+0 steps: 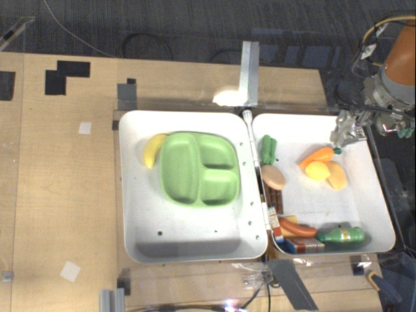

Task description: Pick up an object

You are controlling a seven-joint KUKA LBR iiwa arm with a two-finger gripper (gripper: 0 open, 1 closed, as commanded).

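Observation:
The right bin (370,194) holds several toy foods. An orange piece (318,155), a yellow lemon-like piece (316,170) and a tan-orange piece (337,176) lie together near its far right. A green vegetable (268,149) and a tan oval (273,177) lie by its left wall. Along the near side are a red-orange sausage (296,227) and a green bottle (342,236). My gripper (346,136) hovers over the bin's far right corner, just up and right of the orange piece, open, with nothing between its fingers.
The left bin (140,226) holds a green divided plate (197,168) with a yellow banana (153,150) at its left edge. A brown bar (276,204) lies along the right bin's left wall. A metal post (249,77) stands behind the divider.

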